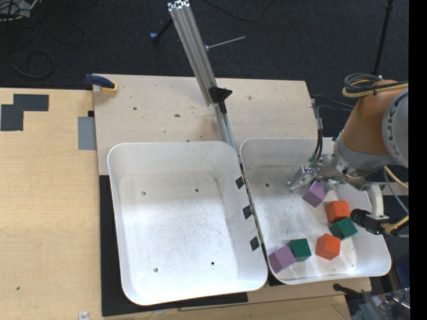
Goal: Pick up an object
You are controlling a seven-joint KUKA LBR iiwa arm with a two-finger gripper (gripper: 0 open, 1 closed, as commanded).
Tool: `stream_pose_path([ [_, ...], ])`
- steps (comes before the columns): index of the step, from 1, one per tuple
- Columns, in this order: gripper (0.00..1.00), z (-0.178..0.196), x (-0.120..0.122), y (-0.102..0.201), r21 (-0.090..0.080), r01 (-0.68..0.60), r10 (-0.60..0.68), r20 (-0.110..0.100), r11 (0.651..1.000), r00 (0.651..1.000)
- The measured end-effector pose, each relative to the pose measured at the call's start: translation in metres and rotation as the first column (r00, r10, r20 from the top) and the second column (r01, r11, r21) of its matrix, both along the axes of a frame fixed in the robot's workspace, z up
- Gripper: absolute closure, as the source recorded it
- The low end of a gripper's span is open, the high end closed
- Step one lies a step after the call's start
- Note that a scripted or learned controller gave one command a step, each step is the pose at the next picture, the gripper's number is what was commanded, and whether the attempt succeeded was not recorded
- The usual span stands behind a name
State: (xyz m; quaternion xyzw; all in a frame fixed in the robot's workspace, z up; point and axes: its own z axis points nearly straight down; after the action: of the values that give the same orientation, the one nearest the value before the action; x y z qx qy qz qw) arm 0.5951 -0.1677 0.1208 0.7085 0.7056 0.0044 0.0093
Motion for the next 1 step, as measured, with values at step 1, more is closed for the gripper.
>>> stream_pose_path([
  [1, 1.0, 0.0103, 0.0012, -0.0013, -0.001, 0.006, -0.006, 0.004, 1.0, 1.0],
])
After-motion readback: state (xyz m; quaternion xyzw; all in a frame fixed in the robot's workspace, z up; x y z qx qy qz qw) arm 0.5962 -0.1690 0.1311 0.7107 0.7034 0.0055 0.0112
